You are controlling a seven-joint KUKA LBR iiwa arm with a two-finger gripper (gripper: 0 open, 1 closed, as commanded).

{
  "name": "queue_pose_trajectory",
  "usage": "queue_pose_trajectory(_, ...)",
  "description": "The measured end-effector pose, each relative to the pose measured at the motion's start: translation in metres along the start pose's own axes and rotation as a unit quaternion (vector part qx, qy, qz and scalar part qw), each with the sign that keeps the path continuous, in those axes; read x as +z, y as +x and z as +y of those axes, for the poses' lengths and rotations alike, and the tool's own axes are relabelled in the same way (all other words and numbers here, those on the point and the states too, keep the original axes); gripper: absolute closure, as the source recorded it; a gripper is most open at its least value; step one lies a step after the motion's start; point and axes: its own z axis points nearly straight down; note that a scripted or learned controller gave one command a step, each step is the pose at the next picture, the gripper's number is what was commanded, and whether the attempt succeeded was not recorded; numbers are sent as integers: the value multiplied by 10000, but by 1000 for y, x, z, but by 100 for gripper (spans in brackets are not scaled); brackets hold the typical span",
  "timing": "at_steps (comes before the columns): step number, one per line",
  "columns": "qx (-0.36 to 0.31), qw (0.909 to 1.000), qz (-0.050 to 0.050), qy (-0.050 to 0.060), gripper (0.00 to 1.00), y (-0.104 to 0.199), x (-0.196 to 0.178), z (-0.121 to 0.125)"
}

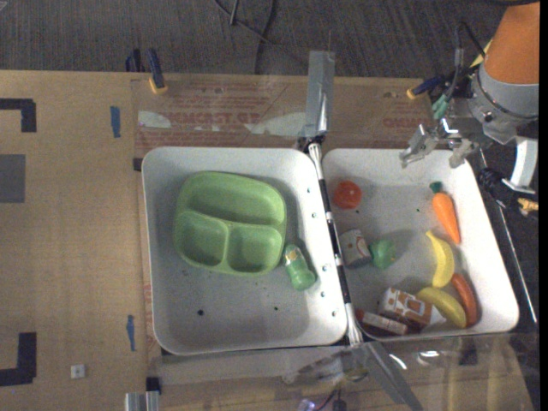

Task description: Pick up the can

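Note:
The can (354, 247) is small and grey with a dark label. It rests near the left wall of the right bin (390, 197), beside a green toy (383, 252). My gripper (437, 151) hovers over the far edge of that bin, up and to the right of the can and well apart from it. Its fingers (414, 153) are spread open and hold nothing.
The right bin also holds a red tomato (347, 194), a carrot (445, 215), two bananas (443, 259), a sausage (465, 295) and a brown carton (404, 306). The left bin (163, 298) holds a green divided plate (229, 223) and a green bottle (298, 268).

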Motion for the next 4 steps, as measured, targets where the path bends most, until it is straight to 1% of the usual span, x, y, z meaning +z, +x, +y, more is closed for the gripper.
queue_pose_trajectory(1,1415,9899,-2,4,0,26,162,-95)
queue_pose_trajectory(2,2603,9655,15,-73,0,17,182,-136)
queue_pose_trajectory(3,2626,9649,-16,-71,100,14,173,-137)
queue_pose_trajectory(4,5203,8540,-6,13,100,19,92,-80)
